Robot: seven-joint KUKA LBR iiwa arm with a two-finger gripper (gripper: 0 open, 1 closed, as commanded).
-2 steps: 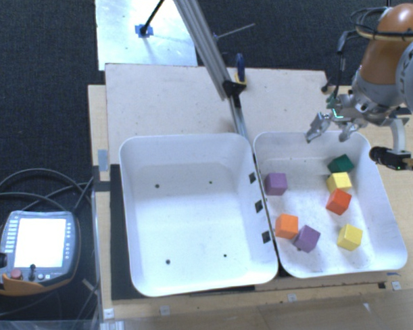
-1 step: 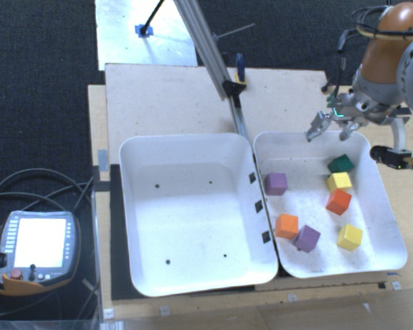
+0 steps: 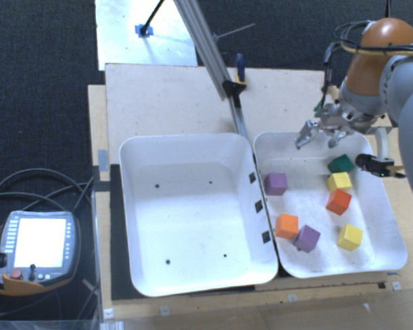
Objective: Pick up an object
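Hand point(image 3: 318, 137) above right bin point(image 3: 391, 219) rim; green cube point(image 3: 341, 164) partly hidden.

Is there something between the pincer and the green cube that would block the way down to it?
Nothing visible blocks it. The pincer hangs above the right bin's far edge, and the green cube lies just below and to its right, with bare bin floor between. A yellow cube touches its near side.

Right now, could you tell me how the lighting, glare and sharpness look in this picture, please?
Camera view: light is even and bright; the left white plastic bin is nearly washed out on its floor; the small foam cubes in the right white plastic bin cast soft, short shadows; the end effector looks slightly blurred; the handheld control pendant's screen glares white.
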